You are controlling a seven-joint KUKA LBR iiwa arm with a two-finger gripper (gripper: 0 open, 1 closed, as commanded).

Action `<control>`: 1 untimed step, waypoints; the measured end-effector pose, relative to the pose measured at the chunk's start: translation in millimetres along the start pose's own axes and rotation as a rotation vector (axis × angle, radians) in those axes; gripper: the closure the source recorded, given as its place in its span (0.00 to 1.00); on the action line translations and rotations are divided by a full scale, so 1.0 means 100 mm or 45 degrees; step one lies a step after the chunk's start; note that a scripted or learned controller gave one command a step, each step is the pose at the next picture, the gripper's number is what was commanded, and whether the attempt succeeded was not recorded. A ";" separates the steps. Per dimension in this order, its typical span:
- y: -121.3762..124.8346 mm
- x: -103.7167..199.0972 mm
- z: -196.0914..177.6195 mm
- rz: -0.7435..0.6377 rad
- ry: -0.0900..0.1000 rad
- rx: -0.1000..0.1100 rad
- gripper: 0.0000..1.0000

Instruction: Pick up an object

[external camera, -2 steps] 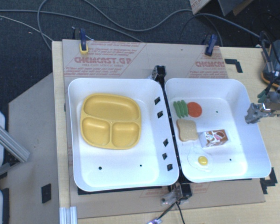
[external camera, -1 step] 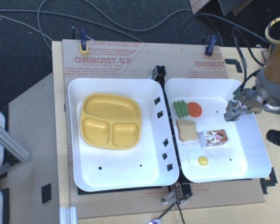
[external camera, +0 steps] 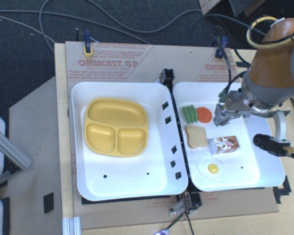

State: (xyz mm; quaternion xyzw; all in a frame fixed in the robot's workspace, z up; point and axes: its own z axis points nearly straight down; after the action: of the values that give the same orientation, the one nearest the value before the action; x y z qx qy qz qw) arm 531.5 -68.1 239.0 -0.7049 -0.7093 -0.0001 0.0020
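Note:
The right bin (external camera: 264, 177) holds several toy foods. A green pea pod (external camera: 189, 113) and a red tomato slice (external camera: 204, 114) lie at its upper left. Below them lies a slice of bread (external camera: 197, 136), then a small brown and white carton (external camera: 224, 145), and a fried egg (external camera: 212, 169) near the front. My gripper (external camera: 224, 115) hangs over the right bin, just right of the tomato slice and above the carton. I see nothing between its fingers.
The left bin (external camera: 88, 180) holds a yellow three-compartment plate (external camera: 116, 126). A black divider (external camera: 175, 131) with clips runs between the bins. Blue clamps (external camera: 87, 42) grip the far edge of the board. The arm fills the upper right.

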 end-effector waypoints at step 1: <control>0.10 0.56 0.13 0.002 -0.002 0.001 1.00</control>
State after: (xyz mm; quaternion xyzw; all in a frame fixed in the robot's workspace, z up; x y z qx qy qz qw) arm 540.9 -12.3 226.4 -0.7056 -0.7086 0.0005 0.0018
